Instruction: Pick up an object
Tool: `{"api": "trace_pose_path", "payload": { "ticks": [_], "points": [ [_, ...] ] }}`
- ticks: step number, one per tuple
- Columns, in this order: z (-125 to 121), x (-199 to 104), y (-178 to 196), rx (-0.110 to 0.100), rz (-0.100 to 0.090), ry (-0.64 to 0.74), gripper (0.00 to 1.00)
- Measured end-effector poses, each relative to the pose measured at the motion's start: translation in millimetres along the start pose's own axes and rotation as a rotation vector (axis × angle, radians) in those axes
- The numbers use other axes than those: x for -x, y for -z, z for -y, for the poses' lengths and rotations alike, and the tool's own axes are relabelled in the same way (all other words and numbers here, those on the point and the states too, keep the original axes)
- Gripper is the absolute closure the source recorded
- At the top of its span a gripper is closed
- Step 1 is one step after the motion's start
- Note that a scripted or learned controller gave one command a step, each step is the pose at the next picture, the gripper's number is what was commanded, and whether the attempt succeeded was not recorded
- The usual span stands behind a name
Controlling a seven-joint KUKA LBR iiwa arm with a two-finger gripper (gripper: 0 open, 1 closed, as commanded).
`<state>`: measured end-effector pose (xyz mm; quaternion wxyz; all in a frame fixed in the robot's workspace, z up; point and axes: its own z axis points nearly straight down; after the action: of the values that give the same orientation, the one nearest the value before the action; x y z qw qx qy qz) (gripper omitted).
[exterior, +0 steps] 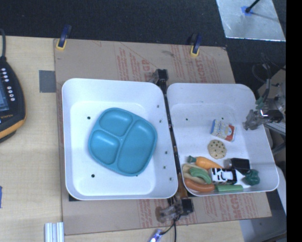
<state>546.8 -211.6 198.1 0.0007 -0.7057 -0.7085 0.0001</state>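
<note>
Two white bins sit side by side. The left bin holds a blue plate with three sections, lying flat in the middle.

The right bin holds the small things to pick from. Near the middle is a little white packet with red and blue on it. Just below it is a round cookie with dark dots. At the bottom of this bin there is a pile: an orange carrot, a green curvy toy, a hot dog, a black and white block, a black box, a green stick and a dark green lump.

The gripper is at the right edge of the frame, over the right bin's rim. It is well apart from the pile and holds nothing.
</note>
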Motion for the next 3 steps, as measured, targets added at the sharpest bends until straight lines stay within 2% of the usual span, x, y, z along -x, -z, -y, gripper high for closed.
{"api": "trace_pose_path", "payload": {
  "ticks": [1,2,3],
  "points": [
    [0,0,0,-0.001,0.000,0.000,0.00],
    [-58,-20,-108,-0.004,0.000,0.001,0.00],
    [8,-34,-107,-0.003,0.001,0.002,0.00]
  ]
}}
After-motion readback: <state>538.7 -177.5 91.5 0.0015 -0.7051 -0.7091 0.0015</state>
